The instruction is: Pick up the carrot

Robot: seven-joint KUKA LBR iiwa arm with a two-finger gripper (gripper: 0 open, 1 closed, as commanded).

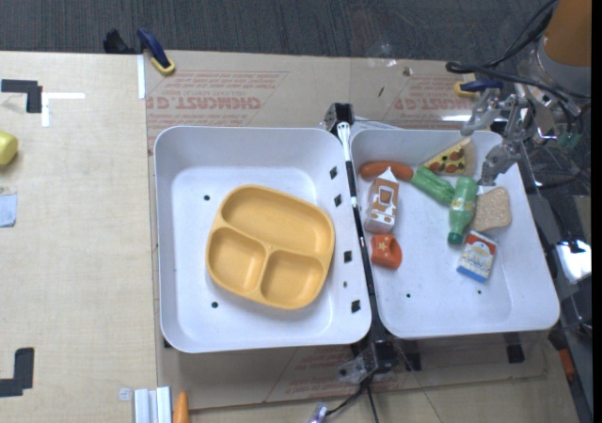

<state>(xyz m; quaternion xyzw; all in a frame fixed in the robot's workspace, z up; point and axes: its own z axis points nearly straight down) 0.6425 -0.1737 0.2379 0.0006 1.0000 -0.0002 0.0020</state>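
**Worktop with two white bins: carrot in the right bin, arm over that bin's far right corner**

Pale worktop (75,252) carries a printed cardboard sheet (216,92), and the two bins sit on the sheet side by side. The carrot (386,169), a short orange-red piece, lies flat across the far left part of the right bin (527,318), close to the wall shared with the left bin (179,299). Nothing grips it. Just in front of it stands a small white and brown carton (381,205), and nearer the camera lies a red tomato-like piece (386,250). To the carrot's right are a pizza slice (450,158), a green vegetable (431,185) lying at a slant, and a green bottle (461,210) touching that vegetable's right end. A slice of bread (492,210) lies just beside the bottle, with a small red, white and blue box (477,257) in front of it.

The end effector (499,144) hangs over the far right corner of the right bin, above the bread and well apart from the carrot. Whether it is released or clenched cannot be told, and nothing is seen held in it. The orange band (569,22) of the arm shows at the upper right.

A yellow divided plate (271,247) lies in the middle of the left bin. A blue clamp (155,53) sits at the sheet's far left corner, and a yellow object (6,148) lies at the worktop's left edge.
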